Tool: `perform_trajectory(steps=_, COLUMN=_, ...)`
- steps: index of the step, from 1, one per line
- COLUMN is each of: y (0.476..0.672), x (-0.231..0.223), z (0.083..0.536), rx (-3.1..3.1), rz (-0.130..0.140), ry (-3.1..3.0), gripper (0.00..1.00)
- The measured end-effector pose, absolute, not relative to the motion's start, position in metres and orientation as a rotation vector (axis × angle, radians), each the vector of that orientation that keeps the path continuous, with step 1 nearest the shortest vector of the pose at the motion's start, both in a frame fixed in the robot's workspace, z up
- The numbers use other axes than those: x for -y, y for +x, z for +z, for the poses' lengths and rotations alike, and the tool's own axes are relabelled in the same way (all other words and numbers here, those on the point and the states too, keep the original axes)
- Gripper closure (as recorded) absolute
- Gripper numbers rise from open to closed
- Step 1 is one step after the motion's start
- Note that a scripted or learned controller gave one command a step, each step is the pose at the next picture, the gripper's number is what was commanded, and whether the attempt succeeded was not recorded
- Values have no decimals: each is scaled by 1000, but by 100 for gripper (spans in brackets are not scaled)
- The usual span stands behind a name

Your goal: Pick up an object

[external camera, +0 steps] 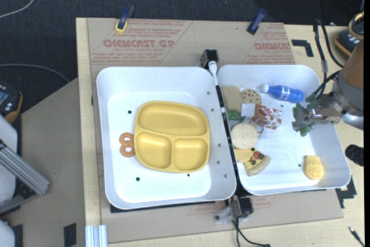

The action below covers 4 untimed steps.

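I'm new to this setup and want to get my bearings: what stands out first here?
A big yellow divided plate fills the left bin, with a small pretzel at its left edge. The right bin holds scattered toy food and a blue bottle, with the arm's hand over its right side.

My way into the right bin (332,150) is open across its bare middle floor; food toys crowd its left side, a blue bottle (282,92) lies at the back (near my wrist), and a corn cob (313,168) sits front-right.
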<state>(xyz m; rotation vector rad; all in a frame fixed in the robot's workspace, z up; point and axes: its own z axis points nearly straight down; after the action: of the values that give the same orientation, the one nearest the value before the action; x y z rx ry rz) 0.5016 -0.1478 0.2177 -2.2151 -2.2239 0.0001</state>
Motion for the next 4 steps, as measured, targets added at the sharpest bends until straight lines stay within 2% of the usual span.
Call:
perform_trajectory(steps=3, y=537, x=-15, z=203, rx=2229, rz=-4, ry=-2214, gripper=100)
perform_trajectory(steps=4, y=553, x=-67, z=228, rx=2231, rz=-8, ry=-2215, gripper=100)
